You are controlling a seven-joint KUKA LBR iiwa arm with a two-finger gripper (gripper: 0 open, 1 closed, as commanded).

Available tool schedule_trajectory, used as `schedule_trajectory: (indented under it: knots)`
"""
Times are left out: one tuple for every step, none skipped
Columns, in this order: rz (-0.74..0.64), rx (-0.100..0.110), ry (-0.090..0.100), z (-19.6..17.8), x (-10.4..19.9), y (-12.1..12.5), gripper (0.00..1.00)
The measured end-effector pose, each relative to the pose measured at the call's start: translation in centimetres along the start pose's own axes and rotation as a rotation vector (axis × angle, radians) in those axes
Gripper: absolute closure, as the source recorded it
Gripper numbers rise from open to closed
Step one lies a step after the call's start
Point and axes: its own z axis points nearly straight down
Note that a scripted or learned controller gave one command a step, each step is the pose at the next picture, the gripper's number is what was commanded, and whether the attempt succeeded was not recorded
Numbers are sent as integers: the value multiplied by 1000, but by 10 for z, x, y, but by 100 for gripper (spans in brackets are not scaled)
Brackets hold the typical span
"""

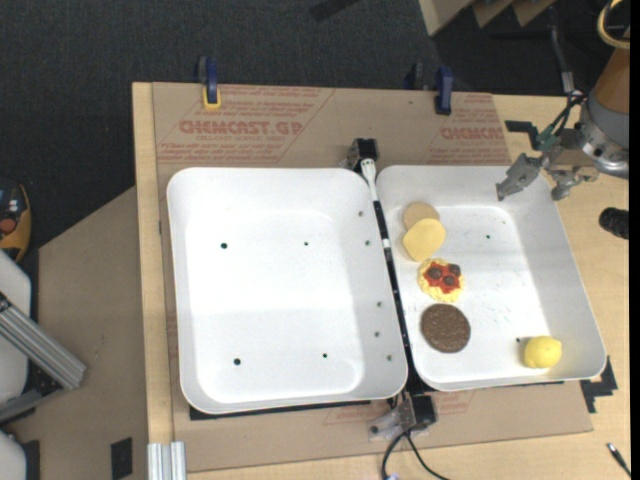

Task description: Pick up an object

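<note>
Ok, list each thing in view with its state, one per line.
Gripper: above the right bin's far right corner, holding nothing.
Left bin: lying flat.
Right bin: lying flat, holding five items.
Tan disc: lying flat, partly under the yellow piece.
Yellow piece: overlapping the tan disc.
Pizza toy: flat, topping up.
Brown cookie: flat.
Lemon: resting by the near right corner.

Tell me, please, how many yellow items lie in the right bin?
2: a yellow piece near the bin's left wall, overlapping a tan disc, and a yellow lemon at its near right corner.
</note>
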Motion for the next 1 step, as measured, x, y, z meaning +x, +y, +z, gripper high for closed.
schedule_trajectory:
  knots:
    - [-6,-5,1,-33,62,4,0]
